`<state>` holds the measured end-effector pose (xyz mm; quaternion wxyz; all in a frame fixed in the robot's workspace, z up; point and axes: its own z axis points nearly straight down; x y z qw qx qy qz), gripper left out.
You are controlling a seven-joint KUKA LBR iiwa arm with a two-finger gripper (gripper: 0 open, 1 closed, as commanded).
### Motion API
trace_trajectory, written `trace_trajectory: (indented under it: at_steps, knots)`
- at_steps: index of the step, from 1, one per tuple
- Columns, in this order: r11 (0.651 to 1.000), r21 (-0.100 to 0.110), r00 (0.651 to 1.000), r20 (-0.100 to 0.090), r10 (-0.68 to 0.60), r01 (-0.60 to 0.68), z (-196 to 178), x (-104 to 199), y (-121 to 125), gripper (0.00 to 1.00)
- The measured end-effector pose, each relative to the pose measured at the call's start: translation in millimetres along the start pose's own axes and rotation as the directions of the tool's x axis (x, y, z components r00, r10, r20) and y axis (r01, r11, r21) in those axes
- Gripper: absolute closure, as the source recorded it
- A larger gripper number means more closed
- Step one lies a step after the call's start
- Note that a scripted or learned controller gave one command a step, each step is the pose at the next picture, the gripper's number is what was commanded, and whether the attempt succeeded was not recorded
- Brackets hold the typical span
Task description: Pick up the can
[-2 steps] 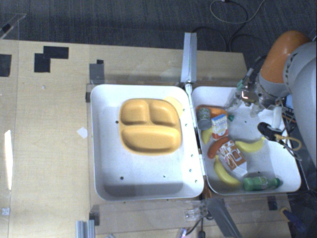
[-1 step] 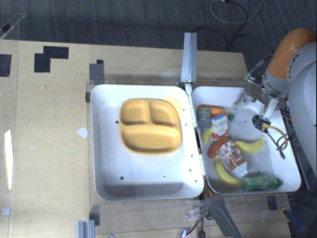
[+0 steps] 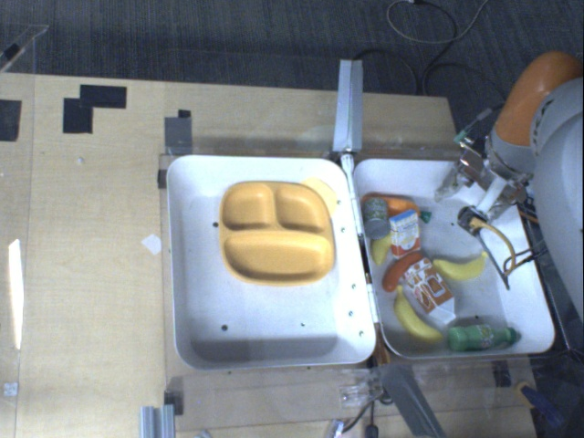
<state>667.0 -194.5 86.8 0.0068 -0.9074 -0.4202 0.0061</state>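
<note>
Can, small grey metal cylinder (image 3: 375, 213), lies beside the carton (image 3: 405, 233) in my right bin (image 3: 538, 327); gripper (image 3: 474, 194) hovers apart, finger state unclear. I'd descend squarely.

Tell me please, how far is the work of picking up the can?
Done: nothing yet; the can lies in the right bin, at its left wall, beside the carton. In hand: the arm hangs over the bin's upper right corner, apart from the can. Left: reaching it, grasping and lifting.
</note>
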Motion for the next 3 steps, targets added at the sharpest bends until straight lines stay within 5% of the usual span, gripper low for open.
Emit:
trace_trajectory:
  at_steps: [2,3]
  knots:
    - [1.0,-0.017,1.0,0.002,0.017,-0.017,-0.7,24.1,-23.7,0.0]
    - [0.999,-0.021,0.999,-0.01,0.05,-0.05,-29.5,28.0,-36.0,0.0]
